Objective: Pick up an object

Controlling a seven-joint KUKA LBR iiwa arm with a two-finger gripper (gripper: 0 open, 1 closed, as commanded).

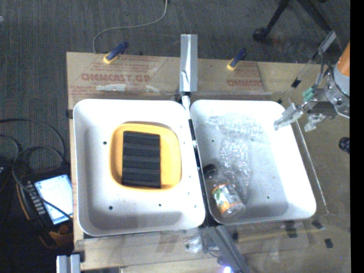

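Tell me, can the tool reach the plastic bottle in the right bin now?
Probably yes. The tool hovers at the right bin's far right rim, and nothing lies over the plastic bottle.

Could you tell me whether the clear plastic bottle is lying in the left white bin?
No, the crumpled clear plastic bottle lies in the right white bin, while the left white bin holds a yellow-and-black rectangular object.

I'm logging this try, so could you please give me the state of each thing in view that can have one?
gripper: open, above the right bin's far right corner, holding nothing.
plastic bottle: lying on its side in the right bin, crushed, cap on.
yellow and black sponge: lying flat in the left bin.
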